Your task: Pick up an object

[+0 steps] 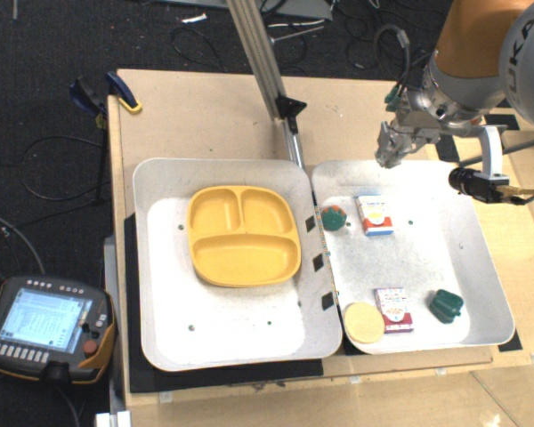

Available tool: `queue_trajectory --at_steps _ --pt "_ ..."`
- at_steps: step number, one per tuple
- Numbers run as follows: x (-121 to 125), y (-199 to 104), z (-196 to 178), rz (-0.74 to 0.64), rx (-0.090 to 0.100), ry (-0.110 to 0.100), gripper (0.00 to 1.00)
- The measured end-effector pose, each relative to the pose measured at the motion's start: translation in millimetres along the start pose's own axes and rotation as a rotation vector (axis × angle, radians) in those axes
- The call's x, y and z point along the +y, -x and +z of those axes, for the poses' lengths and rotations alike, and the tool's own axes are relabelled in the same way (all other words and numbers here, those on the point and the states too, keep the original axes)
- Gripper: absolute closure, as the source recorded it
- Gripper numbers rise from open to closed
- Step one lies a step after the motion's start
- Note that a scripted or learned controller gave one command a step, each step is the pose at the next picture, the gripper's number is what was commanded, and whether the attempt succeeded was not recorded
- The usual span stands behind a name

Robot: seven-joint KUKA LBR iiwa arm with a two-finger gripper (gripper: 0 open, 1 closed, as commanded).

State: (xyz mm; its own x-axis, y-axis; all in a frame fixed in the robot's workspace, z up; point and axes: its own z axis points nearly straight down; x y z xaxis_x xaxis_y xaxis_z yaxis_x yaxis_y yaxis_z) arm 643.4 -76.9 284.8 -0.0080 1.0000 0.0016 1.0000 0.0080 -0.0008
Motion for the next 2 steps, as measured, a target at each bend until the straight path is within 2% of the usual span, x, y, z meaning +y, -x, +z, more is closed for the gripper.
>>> queue_trajectory --at_steps 2 --pt "-30 -97 39 0.001 0.000 -0.002 1.00"
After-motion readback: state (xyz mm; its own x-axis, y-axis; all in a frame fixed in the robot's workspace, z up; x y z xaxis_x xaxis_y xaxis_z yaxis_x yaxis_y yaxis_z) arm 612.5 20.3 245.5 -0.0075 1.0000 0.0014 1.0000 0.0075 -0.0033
